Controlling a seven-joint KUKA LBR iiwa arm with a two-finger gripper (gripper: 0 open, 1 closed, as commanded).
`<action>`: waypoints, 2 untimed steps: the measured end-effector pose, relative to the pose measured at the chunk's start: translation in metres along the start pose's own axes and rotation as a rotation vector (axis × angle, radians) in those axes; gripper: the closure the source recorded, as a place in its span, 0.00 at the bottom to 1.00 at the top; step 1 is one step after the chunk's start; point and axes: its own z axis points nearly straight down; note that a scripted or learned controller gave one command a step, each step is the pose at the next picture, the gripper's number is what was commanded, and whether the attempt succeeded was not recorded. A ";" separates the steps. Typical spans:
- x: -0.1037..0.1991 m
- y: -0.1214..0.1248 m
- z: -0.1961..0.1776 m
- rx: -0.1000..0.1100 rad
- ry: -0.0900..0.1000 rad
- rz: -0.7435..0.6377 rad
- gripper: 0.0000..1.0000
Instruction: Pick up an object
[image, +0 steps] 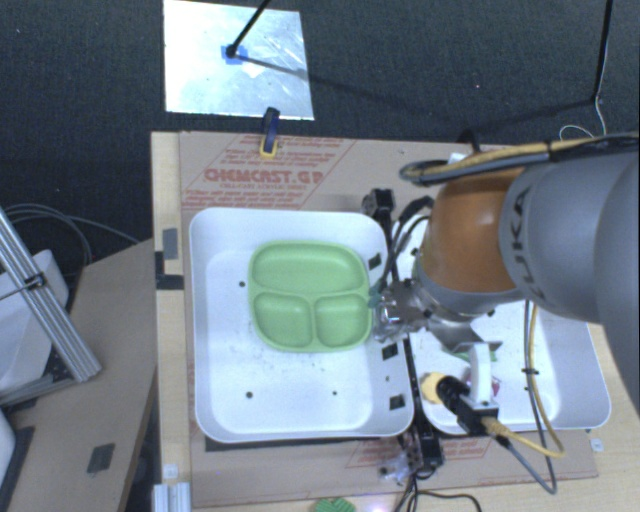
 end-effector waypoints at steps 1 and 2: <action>-0.089 0.007 -0.013 0.000 -0.005 0.012 1.00; -0.011 -0.001 -0.003 0.002 0.002 -0.007 1.00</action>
